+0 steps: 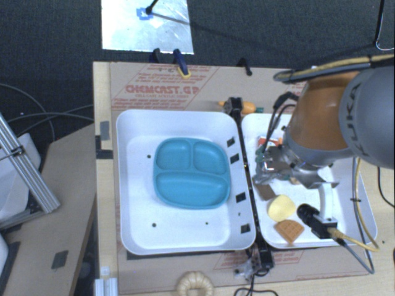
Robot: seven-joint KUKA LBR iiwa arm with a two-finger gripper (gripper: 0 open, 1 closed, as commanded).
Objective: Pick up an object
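Best to center over the pale yellow food piece [281, 207] lying in the right bin [365, 217] beside the waffle-like cracker [289, 230] before descending; gripper [266, 172] finger state impossible to tell here.

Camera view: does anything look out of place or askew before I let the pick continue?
One thing: a beige ring-shaped object lies outside both bins, on the bench just beyond the near edge of the left bin. The blue divided plate sits flat in that bin.
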